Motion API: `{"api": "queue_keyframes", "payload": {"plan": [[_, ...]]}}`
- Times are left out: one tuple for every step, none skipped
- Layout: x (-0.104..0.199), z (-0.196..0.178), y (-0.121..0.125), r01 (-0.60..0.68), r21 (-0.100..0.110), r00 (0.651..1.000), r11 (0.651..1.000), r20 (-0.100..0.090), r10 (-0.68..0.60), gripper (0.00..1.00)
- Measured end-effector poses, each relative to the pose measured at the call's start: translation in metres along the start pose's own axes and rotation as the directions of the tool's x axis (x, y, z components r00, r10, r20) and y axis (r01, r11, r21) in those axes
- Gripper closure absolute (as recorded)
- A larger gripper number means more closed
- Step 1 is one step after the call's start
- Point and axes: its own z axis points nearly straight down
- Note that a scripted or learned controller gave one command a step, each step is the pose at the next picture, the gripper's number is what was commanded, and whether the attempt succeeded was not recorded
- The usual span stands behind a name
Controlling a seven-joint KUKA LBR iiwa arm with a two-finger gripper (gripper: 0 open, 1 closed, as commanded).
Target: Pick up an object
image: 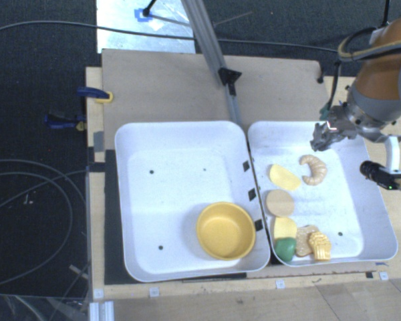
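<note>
Jaws first: we see the gripper (320, 139) hanging over the upper part of the right bin (371, 212), but its fingers are too small and dark against the wrist for us to tell whether they are released or clenched; nothing shows between them.

Going by size, the table (160, 85) carries both bins. The left bin (154, 152) holds a yellow bowl (226, 230) near its lower right corner, well apart from the arm.

In the right bin, the thing we judge nearest the jaws is the croissant (314, 169), a pale tan crescent lying just below and slightly left of them. Its long axis runs roughly up and down the view, with the curve opening leftward, so we reckon a short descent would meet it across its narrow width.

Further left lies a yellow wedge (284, 177), then a tan round disc (279, 203) below it. At the bin's lower edge sit a yellow block (285, 228), a green piece (285, 248), a ridged cracker (305, 238) and a small yellow ridged piece (319, 246), crowded and touching.
</note>
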Motion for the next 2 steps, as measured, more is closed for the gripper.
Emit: {"api": "queue_keyframes", "payload": {"plan": [[0.000, -0.027, 0.001, 0.002, 0.001, 1.000, 1.000, 0.000, -0.002, 1.00], [0.046, -0.023, -0.002, 0.004, 0.004, 1.000, 1.000, -0.001, -0.004, 1.00]]}}
